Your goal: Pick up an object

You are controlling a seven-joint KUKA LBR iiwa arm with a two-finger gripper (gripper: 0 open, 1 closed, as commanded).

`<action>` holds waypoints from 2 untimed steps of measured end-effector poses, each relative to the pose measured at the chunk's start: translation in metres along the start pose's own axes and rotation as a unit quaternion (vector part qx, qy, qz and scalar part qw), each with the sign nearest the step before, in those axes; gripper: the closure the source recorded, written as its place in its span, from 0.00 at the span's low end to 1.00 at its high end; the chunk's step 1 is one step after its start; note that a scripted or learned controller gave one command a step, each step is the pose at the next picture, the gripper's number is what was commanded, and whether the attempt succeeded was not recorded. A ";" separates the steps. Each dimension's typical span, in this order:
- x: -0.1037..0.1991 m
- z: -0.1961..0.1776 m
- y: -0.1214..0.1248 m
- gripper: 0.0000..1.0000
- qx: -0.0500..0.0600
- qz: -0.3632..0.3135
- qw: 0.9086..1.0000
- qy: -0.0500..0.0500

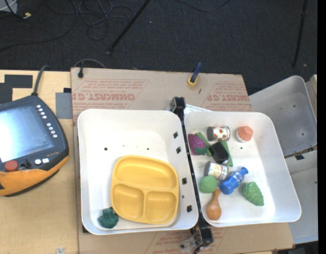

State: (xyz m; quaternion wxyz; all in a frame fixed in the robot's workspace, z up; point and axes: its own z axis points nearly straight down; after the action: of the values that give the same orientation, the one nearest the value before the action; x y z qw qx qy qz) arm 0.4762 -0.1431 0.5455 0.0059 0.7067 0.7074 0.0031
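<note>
The right bin point(279, 194) holds several small objects. Among them are a purple grape bunch point(195, 141), a small can point(218, 133), an orange-capped piece point(245, 133), a black block point(220, 152), a second can point(216, 170), a blue bottle point(233, 180), a green ball point(208, 184), a green bumpy fruit point(253, 192) and an orange wooden spoon point(214, 205). In the left bin point(99, 142) a yellow divided plate point(145, 189) lies flat, with a dark green toy point(107, 218) at its lower left corner.
A teach pendant point(25, 142) with a screen lies on the bench left of the bins. Cardboard point(152, 91) lies under the bins. A grey metal sheet point(292, 110) stands at the right. Cables run over the dark floor behind.
</note>
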 end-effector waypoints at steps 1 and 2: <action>0.084 0.111 -0.002 1.00 0.013 -0.003 1.000 0.004; 0.151 0.096 0.006 1.00 0.007 -0.003 1.000 0.003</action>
State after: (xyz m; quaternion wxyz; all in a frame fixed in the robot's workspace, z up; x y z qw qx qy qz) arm 0.4834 0.0075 0.4492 -0.0007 0.7048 0.7094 0.0001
